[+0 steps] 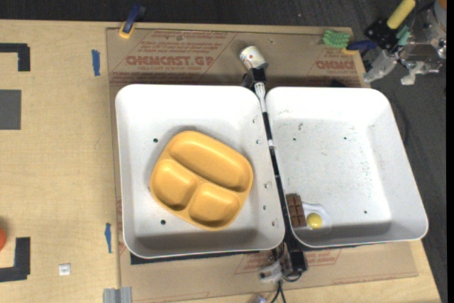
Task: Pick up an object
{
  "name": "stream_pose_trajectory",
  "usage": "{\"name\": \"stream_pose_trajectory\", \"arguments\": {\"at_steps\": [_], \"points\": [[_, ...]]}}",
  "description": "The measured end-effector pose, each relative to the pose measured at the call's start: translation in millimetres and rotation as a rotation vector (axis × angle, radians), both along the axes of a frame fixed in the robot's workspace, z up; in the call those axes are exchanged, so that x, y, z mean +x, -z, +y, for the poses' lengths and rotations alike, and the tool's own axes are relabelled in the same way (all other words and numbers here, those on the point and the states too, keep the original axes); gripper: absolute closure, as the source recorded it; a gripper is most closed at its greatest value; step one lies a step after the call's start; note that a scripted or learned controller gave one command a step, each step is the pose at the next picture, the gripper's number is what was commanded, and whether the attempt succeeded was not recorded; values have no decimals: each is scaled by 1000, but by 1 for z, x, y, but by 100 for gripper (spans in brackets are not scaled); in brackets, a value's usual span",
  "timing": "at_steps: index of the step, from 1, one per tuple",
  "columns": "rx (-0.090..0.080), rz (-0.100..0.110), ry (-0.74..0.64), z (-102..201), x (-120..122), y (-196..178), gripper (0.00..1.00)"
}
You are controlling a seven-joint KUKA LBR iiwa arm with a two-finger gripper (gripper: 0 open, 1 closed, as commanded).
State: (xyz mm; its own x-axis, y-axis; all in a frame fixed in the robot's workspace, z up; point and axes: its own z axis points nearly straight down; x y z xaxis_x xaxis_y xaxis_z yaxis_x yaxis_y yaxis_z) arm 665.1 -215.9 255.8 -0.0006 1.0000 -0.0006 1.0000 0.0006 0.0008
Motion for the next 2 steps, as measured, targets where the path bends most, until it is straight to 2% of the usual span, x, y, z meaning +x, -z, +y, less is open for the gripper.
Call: {"name": "stream_pose_trajectory", "arguments": {"at_steps": [1, 2], "points": [[0, -1, -88, 13, -57, 142, 0], [2, 2, -86, 84, -122, 163, 0]]}}
